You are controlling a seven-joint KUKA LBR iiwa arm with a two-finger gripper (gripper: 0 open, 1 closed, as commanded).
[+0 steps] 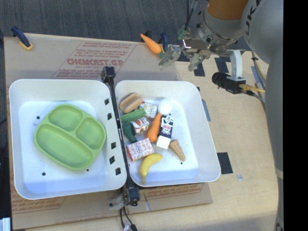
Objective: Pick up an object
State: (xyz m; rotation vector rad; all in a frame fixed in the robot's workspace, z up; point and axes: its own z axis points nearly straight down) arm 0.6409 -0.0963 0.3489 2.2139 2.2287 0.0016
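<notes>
Glossy, seemingly plastic green tray [70, 136].

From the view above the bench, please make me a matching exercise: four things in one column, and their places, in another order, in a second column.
Things:
1. green divided plastic plate
2. yellow toy banana
3. orange toy carrot with a green top
4. tan toy hot dog bun

Places:
A. on the cardboard beyond the bins
B. near edge of the right bin
C. left bin
D. far left corner of the right bin

Pairs: 1-C, 2-B, 3-A, 4-D

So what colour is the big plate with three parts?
Light green: the plate shows clearly in the camera view.
</notes>
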